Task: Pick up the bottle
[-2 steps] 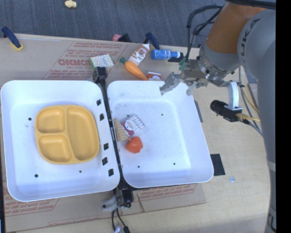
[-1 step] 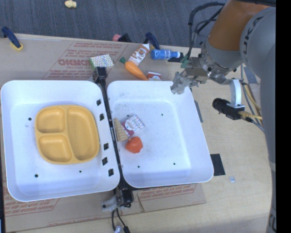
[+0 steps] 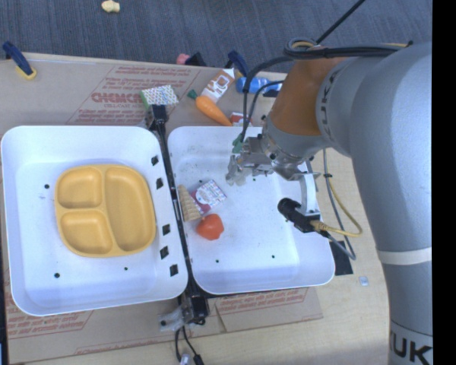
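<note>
Above the right-hand bin [image 3: 319,268], the grey arm reaches in from the right and its hand [image 3: 242,167] hangs over the bin's upper half; the view does not let me tell how it is set. No object is visible in it. The bottle [image 3: 217,85] is not in either bin: it lies on its side on the cardboard-covered surface [image 3: 83,90] just beyond the right bin's far rim, white with an orange label, close beside an orange carrot-like toy [image 3: 212,110]. Because it rests outside the bin wall, the hand would probably need to clear the rim to reach it. Inside the right bin lie a small red-and-white packet [image 3: 210,194], a red tomato-like toy [image 3: 210,226] and a ridged tan piece [image 3: 188,203], clustered near the divide. The left bin [image 3: 19,204] holds a yellow divided tray [image 3: 105,209].
</note>
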You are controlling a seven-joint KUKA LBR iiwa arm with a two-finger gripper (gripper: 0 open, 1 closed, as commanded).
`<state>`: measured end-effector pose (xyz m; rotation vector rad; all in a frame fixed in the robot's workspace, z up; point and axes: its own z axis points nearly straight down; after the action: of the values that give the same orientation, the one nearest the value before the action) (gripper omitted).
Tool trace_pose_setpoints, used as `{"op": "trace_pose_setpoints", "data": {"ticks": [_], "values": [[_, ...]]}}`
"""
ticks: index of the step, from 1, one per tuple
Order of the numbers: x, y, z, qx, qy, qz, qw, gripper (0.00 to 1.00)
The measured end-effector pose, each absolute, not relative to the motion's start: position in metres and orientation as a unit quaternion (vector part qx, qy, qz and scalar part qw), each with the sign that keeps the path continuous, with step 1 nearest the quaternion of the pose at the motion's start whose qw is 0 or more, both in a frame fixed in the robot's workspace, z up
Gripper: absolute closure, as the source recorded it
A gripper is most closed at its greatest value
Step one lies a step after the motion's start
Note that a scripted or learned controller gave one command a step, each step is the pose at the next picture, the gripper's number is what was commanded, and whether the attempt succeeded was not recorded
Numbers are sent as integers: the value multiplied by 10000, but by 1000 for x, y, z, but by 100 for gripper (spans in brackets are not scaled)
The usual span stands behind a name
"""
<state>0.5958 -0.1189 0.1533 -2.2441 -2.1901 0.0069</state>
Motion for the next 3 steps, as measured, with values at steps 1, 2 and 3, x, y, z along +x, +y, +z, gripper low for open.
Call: {"op": "trace_pose_setpoints", "data": {"ticks": [1,2,3], "values": [[551,-79,191,-7822,-6230,22,28,100],[499,-92,154,-7990,-6013,20,24,100],[476,-71,258,-7299,-6835,8,12,100]]}}
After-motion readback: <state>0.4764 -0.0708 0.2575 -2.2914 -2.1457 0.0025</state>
